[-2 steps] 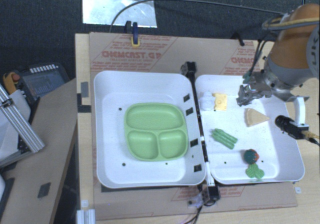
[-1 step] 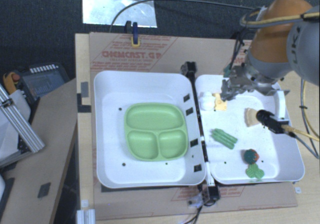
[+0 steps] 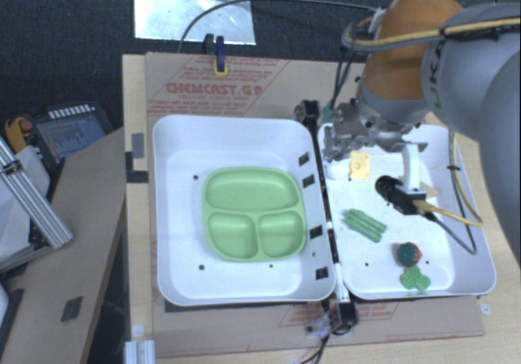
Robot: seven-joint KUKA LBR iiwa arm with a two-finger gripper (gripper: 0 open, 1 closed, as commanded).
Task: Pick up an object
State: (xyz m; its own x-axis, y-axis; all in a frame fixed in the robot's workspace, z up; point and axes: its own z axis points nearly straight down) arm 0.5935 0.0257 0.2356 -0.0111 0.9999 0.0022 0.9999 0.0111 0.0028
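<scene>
Gripper (image 3: 336, 145) low in the far left corner of the right bin (image 3: 383, 277), reached in under the grey arm (image 3: 480, 69). Cannot tell how far open, nor whether holding anything: too dark and crowded at that spot. Nearest candidate for the pick: small yellow piece (image 3: 358, 165), just beside the gripper toward the bin's middle, apparently lying on the floor. Looks like an approach to that piece, judging by closeness alone. Toward the near edge, all loose and apart: ridged green piece (image 3: 365, 224) close to the left wall, red-and-green ball (image 3: 409, 253), green leaf shape (image 3: 415, 279) by the near rim. Spaced so, with room for a straight descent on each. Left bin (image 3: 175, 138) carrying a green divided plate (image 3: 251, 214) at its centre, well apart from the gripper and probably too broad and flat to pinch.
</scene>
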